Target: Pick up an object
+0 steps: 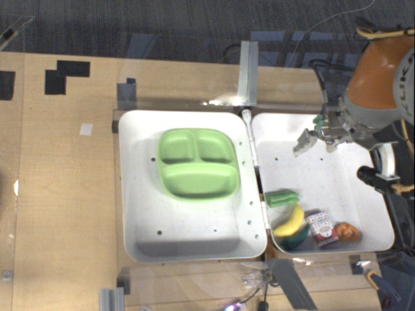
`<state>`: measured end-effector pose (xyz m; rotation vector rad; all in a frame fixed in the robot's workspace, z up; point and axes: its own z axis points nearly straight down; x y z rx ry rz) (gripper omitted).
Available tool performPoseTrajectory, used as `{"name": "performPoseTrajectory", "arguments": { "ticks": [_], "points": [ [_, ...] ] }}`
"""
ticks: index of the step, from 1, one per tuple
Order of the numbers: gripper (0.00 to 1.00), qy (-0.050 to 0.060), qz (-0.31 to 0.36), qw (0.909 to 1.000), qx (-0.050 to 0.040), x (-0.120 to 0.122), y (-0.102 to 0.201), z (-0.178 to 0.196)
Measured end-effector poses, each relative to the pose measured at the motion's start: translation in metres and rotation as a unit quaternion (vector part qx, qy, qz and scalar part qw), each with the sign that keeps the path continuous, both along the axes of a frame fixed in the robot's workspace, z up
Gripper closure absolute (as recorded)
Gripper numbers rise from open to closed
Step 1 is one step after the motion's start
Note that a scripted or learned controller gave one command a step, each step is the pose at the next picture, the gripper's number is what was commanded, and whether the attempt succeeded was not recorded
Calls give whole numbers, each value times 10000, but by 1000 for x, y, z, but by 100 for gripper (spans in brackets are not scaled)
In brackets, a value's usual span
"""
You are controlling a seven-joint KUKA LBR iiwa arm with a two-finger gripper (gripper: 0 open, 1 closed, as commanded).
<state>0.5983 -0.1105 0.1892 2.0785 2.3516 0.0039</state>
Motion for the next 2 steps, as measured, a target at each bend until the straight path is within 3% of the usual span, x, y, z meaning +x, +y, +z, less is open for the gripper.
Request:
{"name": "performPoseTrajectory", "arguments": {
  "ticks": [1, 2],
  "points": [
    [0, -58, 23, 10000, -2, -58, 6, -98],
    [0, -1, 290, 9996, 0, -110, -6, -90]
  ]
}}
